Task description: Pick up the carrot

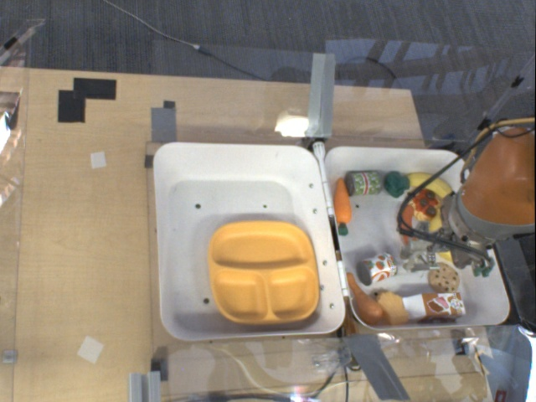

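Observation:
The carrot [342, 203] is a small orange piece with a green top, lying lengthwise against the left wall of the right bin [501, 296]. My gripper [425, 260] hangs over the middle of that bin, well to the right of the carrot and slightly nearer the front. It is apart from the carrot, with nothing visibly held. The arm's orange band [501, 181] covers the bin's right side.
Beside the carrot lie a green-labelled can [363, 182], a green item [394, 182] and a yellow banana [421, 182]. A small can [381, 268], a cookie [443, 278], a brown loaf [368, 305] and a wrapped bar [432, 306] sit near the front. The left bin [176, 224] holds a yellow divided plate [263, 270].

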Robot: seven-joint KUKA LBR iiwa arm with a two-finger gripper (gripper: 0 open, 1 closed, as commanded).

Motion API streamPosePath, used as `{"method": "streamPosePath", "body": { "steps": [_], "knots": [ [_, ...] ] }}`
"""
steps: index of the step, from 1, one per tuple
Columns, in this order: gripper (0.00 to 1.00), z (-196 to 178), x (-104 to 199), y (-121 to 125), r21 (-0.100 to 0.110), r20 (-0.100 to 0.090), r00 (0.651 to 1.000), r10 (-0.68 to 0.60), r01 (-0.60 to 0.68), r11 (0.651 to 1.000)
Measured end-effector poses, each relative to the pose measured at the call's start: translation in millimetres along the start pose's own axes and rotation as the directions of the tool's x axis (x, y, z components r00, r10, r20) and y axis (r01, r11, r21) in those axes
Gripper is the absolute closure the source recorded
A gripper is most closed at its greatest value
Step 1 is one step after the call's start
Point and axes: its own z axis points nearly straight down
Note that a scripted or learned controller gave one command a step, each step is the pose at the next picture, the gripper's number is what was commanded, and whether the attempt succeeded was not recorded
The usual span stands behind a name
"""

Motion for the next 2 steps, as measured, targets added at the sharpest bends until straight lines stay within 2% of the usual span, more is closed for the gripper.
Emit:
{"method": "streamPosePath", "body": {
  "steps": [1, 2],
  "knots": [
    [1.0, -46, -88, -46, -0.001, -0.007, 0.999, -0.045, 0.045, 0.999],
    [1.0, -82, -84, -45, -0.008, -0.009, 0.912, -0.41, 0.41, 0.912]
  ]
}}
